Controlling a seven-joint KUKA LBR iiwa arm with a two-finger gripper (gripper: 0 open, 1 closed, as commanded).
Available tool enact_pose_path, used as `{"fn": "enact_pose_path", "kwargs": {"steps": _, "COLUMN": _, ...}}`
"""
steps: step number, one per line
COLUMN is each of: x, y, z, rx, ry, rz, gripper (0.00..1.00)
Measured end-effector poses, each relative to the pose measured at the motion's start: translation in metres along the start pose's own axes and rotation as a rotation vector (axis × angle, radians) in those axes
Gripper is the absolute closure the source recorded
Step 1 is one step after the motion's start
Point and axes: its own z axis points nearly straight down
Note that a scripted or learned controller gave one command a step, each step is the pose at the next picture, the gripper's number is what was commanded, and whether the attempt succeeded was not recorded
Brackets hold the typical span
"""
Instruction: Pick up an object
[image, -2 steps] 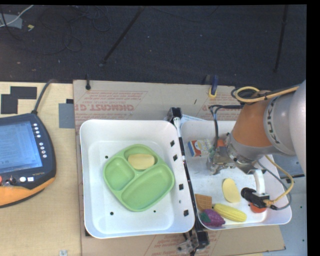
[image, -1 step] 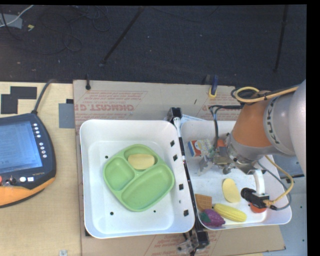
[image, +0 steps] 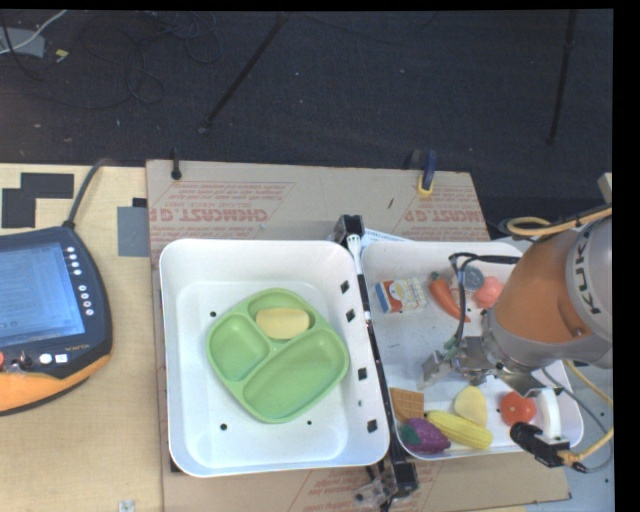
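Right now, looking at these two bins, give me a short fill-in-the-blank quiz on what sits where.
1. The green divided plate lies in the ____ bin.
2. The pale yellow item rests in one of the plate's ____ compartments.
3. The arm's gripper is over the ____ bin.
4. The corn cob lies beside a ____ toy.

Missing words: left; smaller; right; purple

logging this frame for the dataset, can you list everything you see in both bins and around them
bins: 2, white, side by side on the bench
divided plate: 1, green, left bin
yellow food piece: 1, in the plate's top compartment
small carton: 1, white and red, right bin, top
carrot: 1, orange, right bin, top
corn: 1, yellow, right bin, bottom
purple toy: 1, right bin, bottom
cracker: 1, tan, right bin
tomato: 1, red, right bin
pendant: 1, grey and orange, left of the bins
arm: 1, grey and orange, over the right bin
hand: 1, low in the right bin
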Motion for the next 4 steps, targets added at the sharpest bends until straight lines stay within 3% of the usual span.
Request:
{"fn": "enact_pose_path", "kwargs": {"steps": 1, "x": -0.037, "y": 0.077, "z": 0.001, "rx": 0.001, "ry": -0.002, "rz": -0.009, "gripper": 0.00}}
{"fn": "enact_pose_path", "kwargs": {"steps": 2, "x": 0.006, "y": 0.143, "z": 0.003, "rx": 0.005, "ry": 0.000, "rz": -0.010, "gripper": 0.00}}
{"fn": "enact_pose_path", "kwargs": {"steps": 3, "x": 0.047, "y": 0.140, "z": -0.018, "rx": 0.006, "ry": 0.000, "rz": -0.008, "gripper": 0.00}}
{"fn": "enact_pose_path", "kwargs": {"steps": 4, "x": -0.020, "y": 0.117, "z": 0.003, "rx": 0.007, "ry": -0.001, "rz": 0.000, "gripper": 0.00}}
